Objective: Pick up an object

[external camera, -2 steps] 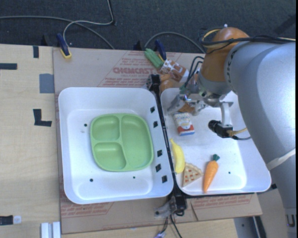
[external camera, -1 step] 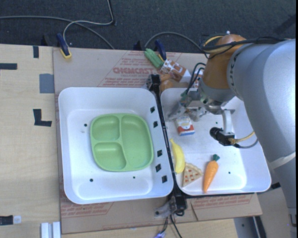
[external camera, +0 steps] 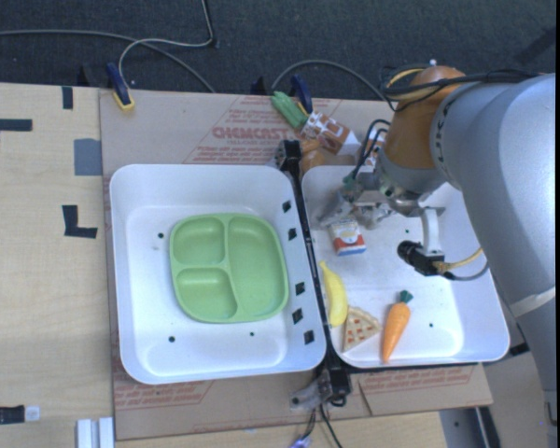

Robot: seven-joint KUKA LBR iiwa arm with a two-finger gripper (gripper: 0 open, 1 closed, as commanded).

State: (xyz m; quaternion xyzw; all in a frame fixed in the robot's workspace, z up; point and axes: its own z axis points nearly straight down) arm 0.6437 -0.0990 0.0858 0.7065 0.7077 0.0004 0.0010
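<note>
Two white bins side by side; landmark is the black divider (external camera: pixel 303 250) where they meet.

Left bin (external camera: pixel 135 278), left of the divider: one green sectioned plate (external camera: pixel 229 267), three compartments, lying flat near the bin's middle.

Right bin (external camera: pixel 467 329), right of the divider: four loose items. One banana (external camera: pixel 335 294) lies just beside the divider, lengthwise along it. One waffle-patterned wedge (external camera: pixel 359 328) sits just right of the banana's lower end. One carrot (external camera: pixel 395 328) with a green top lies further right, tilted, apart from the wedge. One small white carton with red and blue print (external camera: pixel 350 242) stands near the divider, above the banana.

One arm, grey with orange band, reaches in from the right, wrist bent down over the bin's upper part. Gripper (external camera: pixel 355 211) hangs directly above the carton, close to it; finger spread cannot be told.
</note>
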